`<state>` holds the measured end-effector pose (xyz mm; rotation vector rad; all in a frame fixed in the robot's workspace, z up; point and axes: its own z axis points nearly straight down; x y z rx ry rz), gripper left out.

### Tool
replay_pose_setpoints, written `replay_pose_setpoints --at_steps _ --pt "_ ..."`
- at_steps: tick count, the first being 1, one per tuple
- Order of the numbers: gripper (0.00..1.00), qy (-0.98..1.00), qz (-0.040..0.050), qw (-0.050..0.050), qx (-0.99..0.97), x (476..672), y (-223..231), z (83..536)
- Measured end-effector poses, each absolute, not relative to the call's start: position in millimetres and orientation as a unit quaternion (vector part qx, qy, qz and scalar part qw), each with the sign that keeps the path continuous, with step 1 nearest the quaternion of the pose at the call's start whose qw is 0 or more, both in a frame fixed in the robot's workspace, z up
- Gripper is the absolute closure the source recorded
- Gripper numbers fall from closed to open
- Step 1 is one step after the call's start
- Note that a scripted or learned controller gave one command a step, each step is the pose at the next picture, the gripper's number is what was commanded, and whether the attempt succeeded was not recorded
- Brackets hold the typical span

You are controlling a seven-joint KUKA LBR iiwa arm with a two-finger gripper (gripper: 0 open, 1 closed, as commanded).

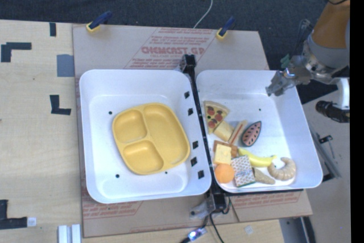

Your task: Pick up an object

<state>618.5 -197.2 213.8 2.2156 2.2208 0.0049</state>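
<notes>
The arm [327, 37] runs off the right edge. The tool [277, 83] is too small and blurred to read. The toy food pile [247, 159] overlaps itself.

Grey arm [318, 57] with orange band, ending in small grey fingers [276, 87].
</notes>
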Motion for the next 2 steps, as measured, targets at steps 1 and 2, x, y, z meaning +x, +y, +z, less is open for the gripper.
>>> replay_pose_setpoints --at_steps 1,2 --pt "1.00 0.708 0.0005 0.000 0.706 619.1 -196 225" --pt "1.00 0.709 0.0005 0.000 0.705 624.4 -147 234"
